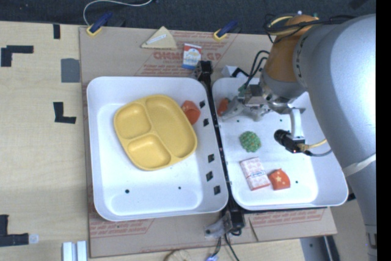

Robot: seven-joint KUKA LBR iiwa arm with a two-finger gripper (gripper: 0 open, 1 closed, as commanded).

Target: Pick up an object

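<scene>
We saw the grey KUKA arm (342, 76) w/ its orange band reaching in from the right, and its two-finger gripper (245, 101) sat low over the upper-left part of the right-hand shallow white bin (330, 192). Whether the gripper was open or closed we couldn't tell, since the wrist & cables covered that part. Just beside it, toward the divider btw. the bins, lay a small red-orange rounded piece (223, 106). We couldn't tell if the gripper touched it, and nothing showed as held. Other candidates in the same bin were a green bumpy broccoli-like lump (249, 141) near the middle, a small pink-and-white box (254, 173) below it, and a red wedge-shaped piece (279, 179) just beside the box. The left-hand white bin (104, 192) held a yellow three-compartment plastic plate (156, 131), w/ a red-orange round object (191, 112) at the plate's right edge, prob. touching it. On the cardboard behind the bins were a pale triangular wedge (160, 38) and a small red, white and blue carton (192, 57), both well apart from the gripper. Our read: the task was at the approach/grasp stage at best. The arm was down in the bin near an object, but no grasp was confirmed and nothing was off the bin floor. The secure grip & the lift were, as far as we could judge, still to do.
</scene>
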